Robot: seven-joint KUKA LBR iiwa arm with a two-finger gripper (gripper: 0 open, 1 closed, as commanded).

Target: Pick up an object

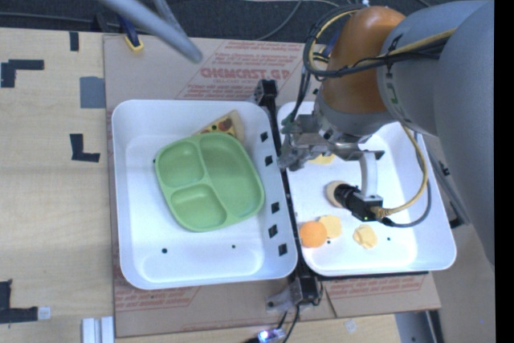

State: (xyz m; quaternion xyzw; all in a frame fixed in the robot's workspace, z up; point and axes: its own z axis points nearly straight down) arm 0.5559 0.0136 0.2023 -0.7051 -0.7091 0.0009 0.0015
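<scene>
The arm (418,52) reaches in from the right, its orange band (361,60) above the wrist, and hangs over the right bin (426,249). The gripper (299,150) sits low over that bin's upper left part, close to the divider where the two bins meet; from this slanted view it cannot be told whether the jaws are apart or together, and nothing can be seen between them. A black cable (365,209) loops down from the wrist across the bin floor, and a yellow cable (422,181) curves along the arm's side. In the right bin lie several small things: an orange ball (313,234) near the lower left corner, a pale yellow piece (331,226) touching it on the right, another yellow piece (365,236) a little further right, and a tan round piece (334,191) just above them beside the black cable end. A small yellowish bit (324,160) lies just beside the gripper, partly hidden by it. None of these is lifted; all rest on the bin floor. The left bin (136,245) holds a green tray (209,181) with three compartments, lying flat in the middle and turned at an angle. A pizza slice (223,125) pokes out from behind the tray's upper edge, touching it. Both bins stand on a cardboard sheet (233,68) with red print, on a wooden bench (48,197).
</scene>
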